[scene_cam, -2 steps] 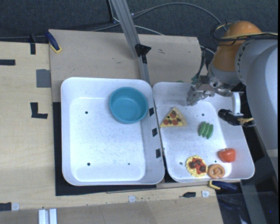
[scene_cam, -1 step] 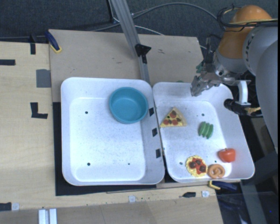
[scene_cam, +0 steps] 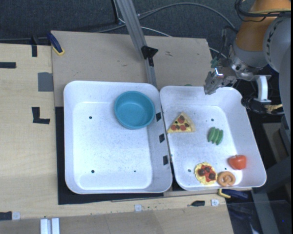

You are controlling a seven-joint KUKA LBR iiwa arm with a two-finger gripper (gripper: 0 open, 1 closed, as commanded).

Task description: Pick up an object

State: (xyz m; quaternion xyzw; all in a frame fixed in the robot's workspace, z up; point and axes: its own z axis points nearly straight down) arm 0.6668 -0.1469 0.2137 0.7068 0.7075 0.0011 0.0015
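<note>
While the gripper (scene_cam: 214,83) hangs over the right bin's (scene_cam: 249,123) upper rim, at about twelve o'clock of that bin, you cannot tell how its jaws stand. In that bin you have a pizza slice (scene_cam: 181,124), yellow with red spots, at ten o'clock; a small green piece (scene_cam: 215,135) near the middle; a red piece (scene_cam: 238,162) at four o'clock; a round pizza (scene_cam: 205,173) and a tan ring (scene_cam: 226,179) at six o'clock, just beside each other. The left bin (scene_cam: 88,150) has a blue bowl (scene_cam: 134,109) at one o'clock.
</note>
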